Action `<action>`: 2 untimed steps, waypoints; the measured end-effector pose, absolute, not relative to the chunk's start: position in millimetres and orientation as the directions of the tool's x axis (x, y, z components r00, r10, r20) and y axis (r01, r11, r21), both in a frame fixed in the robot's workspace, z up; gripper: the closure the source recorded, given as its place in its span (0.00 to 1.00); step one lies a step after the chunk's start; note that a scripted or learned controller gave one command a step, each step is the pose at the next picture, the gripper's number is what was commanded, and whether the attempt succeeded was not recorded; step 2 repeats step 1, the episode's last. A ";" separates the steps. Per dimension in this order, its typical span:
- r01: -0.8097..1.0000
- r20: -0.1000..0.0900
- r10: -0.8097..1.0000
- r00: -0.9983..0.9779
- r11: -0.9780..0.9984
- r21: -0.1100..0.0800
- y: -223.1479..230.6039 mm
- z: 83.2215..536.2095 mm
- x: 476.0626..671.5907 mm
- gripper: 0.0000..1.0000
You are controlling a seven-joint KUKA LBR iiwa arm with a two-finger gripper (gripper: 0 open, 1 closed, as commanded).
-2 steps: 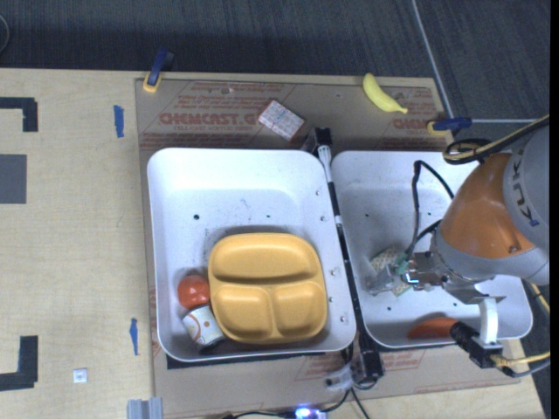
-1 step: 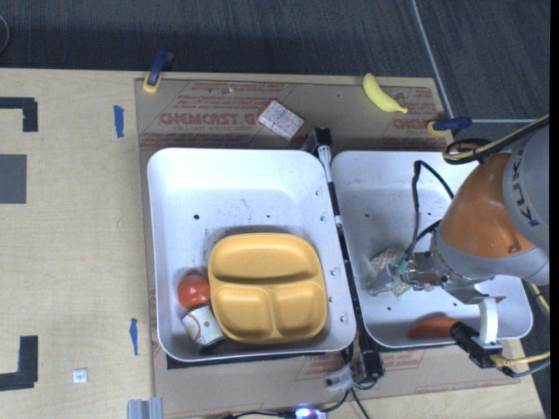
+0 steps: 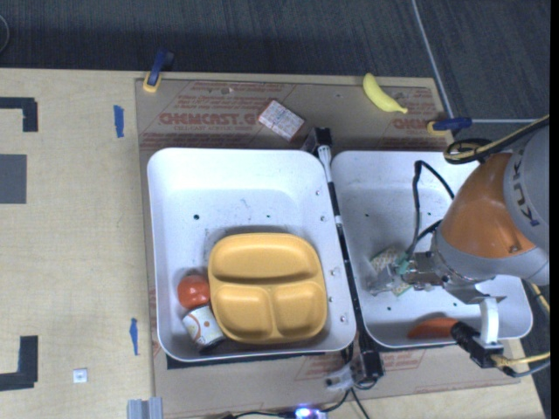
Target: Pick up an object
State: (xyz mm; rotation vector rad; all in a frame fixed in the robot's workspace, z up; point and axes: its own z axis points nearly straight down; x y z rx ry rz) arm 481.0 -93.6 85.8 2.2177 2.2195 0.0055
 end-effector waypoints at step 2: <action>1.000 0.000 1.000 0.000 0.000 0.003 -95.1 85.7 482.7 0.00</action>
